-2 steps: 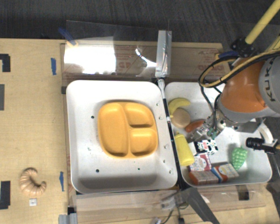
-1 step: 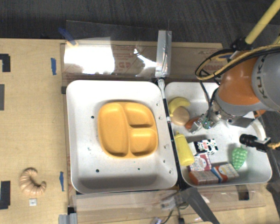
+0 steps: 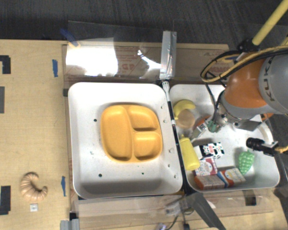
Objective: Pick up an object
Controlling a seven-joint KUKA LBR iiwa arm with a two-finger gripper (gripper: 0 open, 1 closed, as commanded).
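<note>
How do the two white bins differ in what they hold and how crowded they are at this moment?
The left bin holds one thing, a yellow divided tray lying flat near its middle; the right bin holds many small things, among them a yellow bottle, a green toy and cartons. The left bin has bare floor around the tray; the right is cluttered. The arm hangs over the right bin, not the left. Both are shallow and white.

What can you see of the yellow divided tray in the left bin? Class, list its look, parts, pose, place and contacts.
The yellow divided tray looks like smooth, matte plastic, with rounded corners and a raised rim. It has three compartments: one long one on the view's left and two smaller ones stacked on the right. All three look bare. It lies flat, open side up, near the middle of the left white bin, resting on the bin's floor and apart from its walls. Nothing else touches it.
</note>
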